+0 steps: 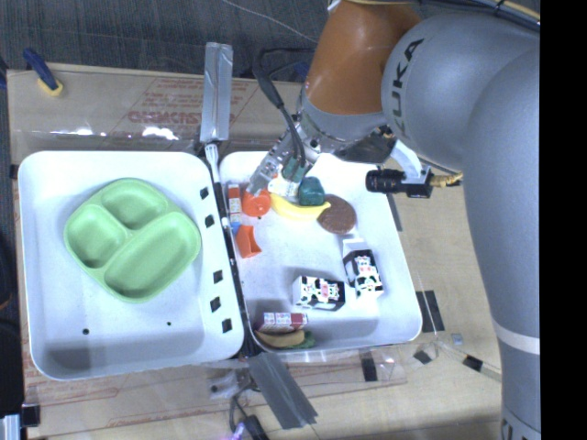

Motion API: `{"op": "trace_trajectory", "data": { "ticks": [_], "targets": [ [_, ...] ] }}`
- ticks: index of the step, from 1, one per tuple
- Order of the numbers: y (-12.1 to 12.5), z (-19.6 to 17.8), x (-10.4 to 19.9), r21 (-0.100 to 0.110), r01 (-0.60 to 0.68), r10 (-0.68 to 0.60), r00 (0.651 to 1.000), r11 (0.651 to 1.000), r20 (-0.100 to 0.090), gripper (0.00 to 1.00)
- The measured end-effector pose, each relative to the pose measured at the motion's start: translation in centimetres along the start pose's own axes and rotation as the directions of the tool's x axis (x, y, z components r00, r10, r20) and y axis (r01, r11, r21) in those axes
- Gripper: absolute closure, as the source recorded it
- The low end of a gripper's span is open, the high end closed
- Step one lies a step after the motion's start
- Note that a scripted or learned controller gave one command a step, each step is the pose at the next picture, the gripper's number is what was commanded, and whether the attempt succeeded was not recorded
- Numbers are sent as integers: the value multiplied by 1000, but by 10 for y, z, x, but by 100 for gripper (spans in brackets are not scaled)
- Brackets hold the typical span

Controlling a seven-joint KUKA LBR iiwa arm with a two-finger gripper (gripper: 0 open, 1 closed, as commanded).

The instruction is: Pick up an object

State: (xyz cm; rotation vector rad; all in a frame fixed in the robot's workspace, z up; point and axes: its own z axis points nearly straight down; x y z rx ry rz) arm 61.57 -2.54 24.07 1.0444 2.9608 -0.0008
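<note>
A: What is seen at the tool?

B: It is lowered into the far corner of the right bin, over a tight cluster. The gap between its fingers is hidden from this slanted view, so whether it is wide, narrow or closed on something cannot be told.

A: Which thing is likely meant?

B: Probably the banana, lying just below the tool. It is yellow, curved and smooth, with a teal lump touching its upper side and a brown disc at its end, further out from the tool. An orange piece sits just beside the tool, toward the bin wall.

A: What could be spoiled from here?

B: A clean grip may be prevented by the crowding: two things could be pinched at once, or the banana could be squeezed out sideways because its skin is rounded and slick. The orange piece could also be pushed against the wall, or the wall itself struck, since the tool is set so near the divider.
</note>
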Motion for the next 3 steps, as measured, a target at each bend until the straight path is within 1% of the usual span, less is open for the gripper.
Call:
{"op": "trace_trajectory", "data": {
  "ticks": [1,2,3],
  "targets": [
    [1,-10,0,0,7,-7,1000,1000,3,100],
    [55,-11,55,2,-73,73,997,997,-4,100],
    [54,12,123,5,-195,195,981,981,-3,100]
  ]
}}
